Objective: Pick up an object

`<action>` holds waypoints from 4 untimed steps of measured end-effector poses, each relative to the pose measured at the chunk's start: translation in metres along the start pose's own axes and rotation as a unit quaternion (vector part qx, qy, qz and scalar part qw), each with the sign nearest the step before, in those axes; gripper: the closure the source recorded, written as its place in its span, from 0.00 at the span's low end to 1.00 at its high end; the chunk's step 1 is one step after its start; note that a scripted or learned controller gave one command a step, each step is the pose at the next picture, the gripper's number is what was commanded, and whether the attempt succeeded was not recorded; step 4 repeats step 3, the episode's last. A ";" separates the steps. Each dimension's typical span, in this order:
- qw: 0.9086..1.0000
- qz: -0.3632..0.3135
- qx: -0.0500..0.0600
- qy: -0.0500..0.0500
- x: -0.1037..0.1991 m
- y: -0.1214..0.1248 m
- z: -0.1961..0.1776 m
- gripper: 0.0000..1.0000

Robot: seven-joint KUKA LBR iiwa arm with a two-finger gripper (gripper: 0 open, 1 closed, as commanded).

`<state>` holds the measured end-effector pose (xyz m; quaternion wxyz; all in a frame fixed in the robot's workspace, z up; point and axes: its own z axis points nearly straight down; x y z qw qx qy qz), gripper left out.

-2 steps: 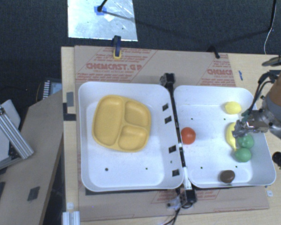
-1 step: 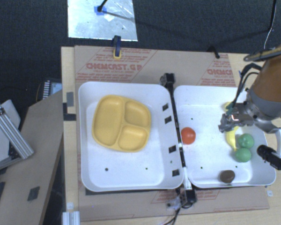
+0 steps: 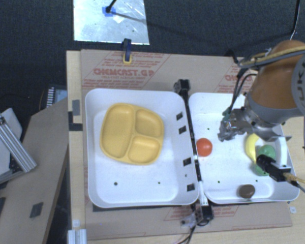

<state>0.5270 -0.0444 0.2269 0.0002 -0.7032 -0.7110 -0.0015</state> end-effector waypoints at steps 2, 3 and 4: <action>1.000 0.000 0.000 0.000 0.104 0.032 0.013 1.00; 1.000 0.001 -0.001 0.000 0.154 0.059 -0.001 1.00; 1.000 0.001 -0.001 0.000 0.154 0.059 -0.001 1.00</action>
